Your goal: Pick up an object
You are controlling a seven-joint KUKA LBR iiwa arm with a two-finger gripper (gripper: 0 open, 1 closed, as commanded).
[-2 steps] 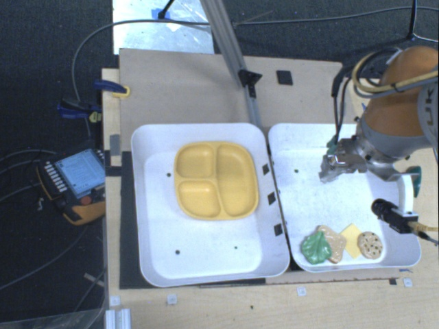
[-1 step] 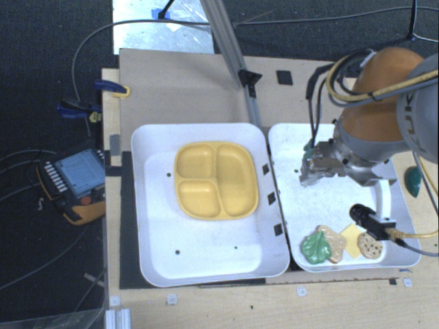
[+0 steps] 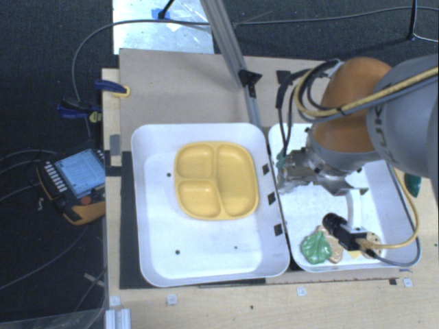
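Note:
A yellow plate [image 3: 216,180] with three compartments lies in the left white bin [image 3: 158,252], toward its back. In the right white bin [image 3: 302,204], near the front edge, lies a green leaf-shaped object [image 3: 315,247] with a small tan piece [image 3: 335,253] touching its right side. My gripper [image 3: 291,168] hangs over the back left part of the right bin, close to the wall between the bins and well behind the green object. The grey arm with its orange band [image 3: 353,108] covers much of that bin's back.
A teal thing [image 3: 412,184] peeks out beside the arm at the right bin's right edge. A metal pole [image 3: 230,43] slants up from behind the bins. A handheld device [image 3: 75,180] and clamps [image 3: 92,101] lie off the bench to the left.

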